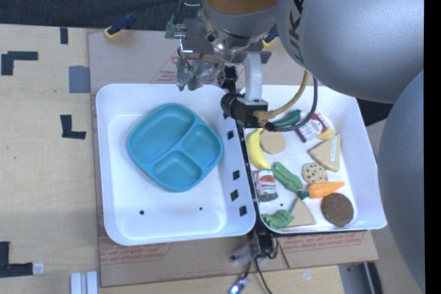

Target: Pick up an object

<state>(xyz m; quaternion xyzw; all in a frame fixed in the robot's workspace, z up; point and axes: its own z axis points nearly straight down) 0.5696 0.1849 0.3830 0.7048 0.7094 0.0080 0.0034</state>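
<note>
Starting at the left of the frame, I've got the left white bin point(110, 148) with a light blue three-compartment plastic plate point(174, 146) lying flat in it, tilted cornerwise. It looks stiff, light and slick to me; its raised rim at a corner would be the only sensible place to pinch.

Moving to the upper middle, my gripper point(198, 74) hangs just above the back edge of that bin, near the plate's far corner. I can't tell how it is set from here, and I see nothing held.

Now the right white bin point(365, 141), full of small toy foods: a yellow plastic banana point(257, 150), a round tan cookie point(273, 142), a small red-labelled can point(265, 184), an orange toy carrot point(324, 189), a brown round patty point(337, 208). All light and hard, I'd say; the banana's narrow middle looks easiest to grip across.
</note>
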